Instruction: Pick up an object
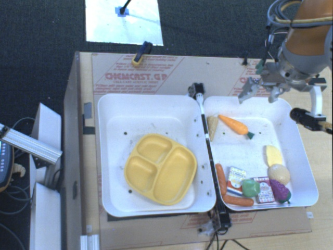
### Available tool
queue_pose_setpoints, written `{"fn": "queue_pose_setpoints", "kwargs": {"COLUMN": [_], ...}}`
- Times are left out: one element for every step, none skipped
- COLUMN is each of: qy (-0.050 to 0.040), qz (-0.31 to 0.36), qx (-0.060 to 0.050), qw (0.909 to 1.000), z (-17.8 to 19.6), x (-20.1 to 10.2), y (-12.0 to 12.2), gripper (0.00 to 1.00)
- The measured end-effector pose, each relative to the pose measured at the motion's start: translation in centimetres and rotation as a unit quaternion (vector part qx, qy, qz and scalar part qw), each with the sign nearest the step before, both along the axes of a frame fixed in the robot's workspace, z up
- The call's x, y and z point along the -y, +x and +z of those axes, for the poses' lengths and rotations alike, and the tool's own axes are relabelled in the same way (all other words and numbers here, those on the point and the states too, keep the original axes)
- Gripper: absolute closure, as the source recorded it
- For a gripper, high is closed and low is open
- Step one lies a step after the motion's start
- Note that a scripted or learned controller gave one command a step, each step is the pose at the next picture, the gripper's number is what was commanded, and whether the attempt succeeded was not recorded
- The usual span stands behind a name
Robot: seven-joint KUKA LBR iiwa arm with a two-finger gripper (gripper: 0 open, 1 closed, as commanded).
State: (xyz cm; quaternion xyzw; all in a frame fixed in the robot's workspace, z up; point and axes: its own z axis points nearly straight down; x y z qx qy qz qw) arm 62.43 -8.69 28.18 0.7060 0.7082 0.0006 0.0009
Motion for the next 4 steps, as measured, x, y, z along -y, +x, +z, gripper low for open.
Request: {"fn": "queue_pose_setpoints", "kwargs": {"qy": [0.0002, 0.0001, -0.0001, -0.0001], "qz": [0.001, -0.001, -0.001, 0.0], "qx": [-0.001, -0.001, -0.001, 0.001], "qw": [1.0, 1.0, 1.0, 1.0], "z": [-5.7, -13.1, -18.7, -17.5], "x": [-0.5, 0.4, 2.3, 2.3], "y": [0.9, 1.6, 2.9, 3.0], "gripper": [0.0, 0.0, 0.0, 1.0]}}
